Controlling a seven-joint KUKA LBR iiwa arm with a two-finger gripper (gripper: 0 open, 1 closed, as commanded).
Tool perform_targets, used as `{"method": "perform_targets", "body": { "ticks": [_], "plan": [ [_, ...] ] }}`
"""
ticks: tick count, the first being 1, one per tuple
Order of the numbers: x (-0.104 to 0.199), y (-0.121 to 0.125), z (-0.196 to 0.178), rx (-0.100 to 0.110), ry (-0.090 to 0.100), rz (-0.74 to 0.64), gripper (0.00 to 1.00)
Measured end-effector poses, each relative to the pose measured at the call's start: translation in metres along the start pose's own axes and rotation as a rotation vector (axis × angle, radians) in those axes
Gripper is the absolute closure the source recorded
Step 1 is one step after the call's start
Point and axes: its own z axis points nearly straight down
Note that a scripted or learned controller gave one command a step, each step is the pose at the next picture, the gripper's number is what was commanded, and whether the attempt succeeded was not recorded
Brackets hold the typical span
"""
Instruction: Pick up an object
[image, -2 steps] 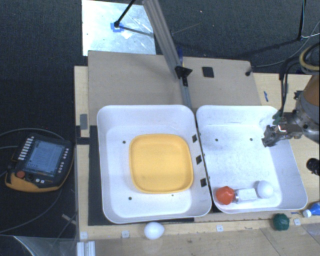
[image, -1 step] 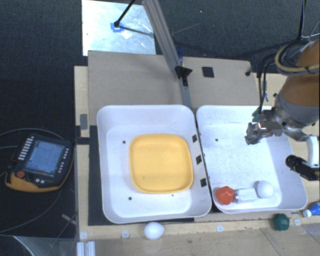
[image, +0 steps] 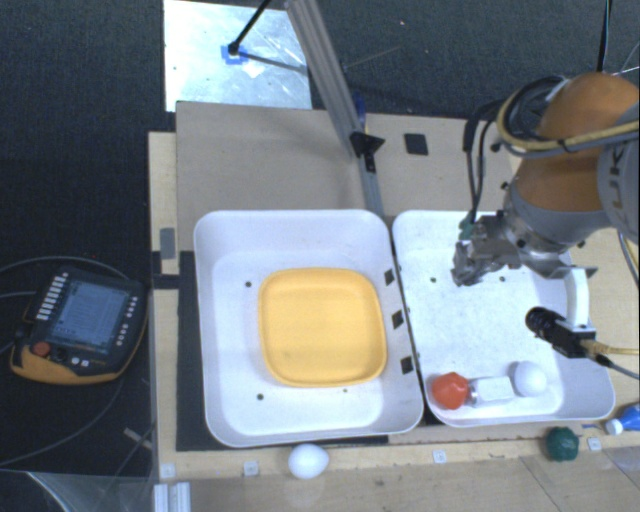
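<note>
tabletop (image: 270, 160) tan board, sitting on dark carpet | yellow plate (image: 322, 326) lying in left bin (image: 225, 400) | hand (image: 468, 268) hovering over right bin (image: 440, 320), grip state unclear | pendant (image: 80, 325) lying far left

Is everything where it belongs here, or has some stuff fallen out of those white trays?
Two things lie outside the bins on the bench: a white egg-shaped ball just below the left bin, and a dark green ball past the right bin's lower corner. The yellow plate sits squarely in the left bin.
</note>
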Motion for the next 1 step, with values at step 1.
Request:
{"method": "perform_targets", "body": {
  "ticks": [1],
  "plan": [
    [0.0585, 0.021, 0.0021, 0.0, 0.0, 0.0, 1.0]
  ]
}}
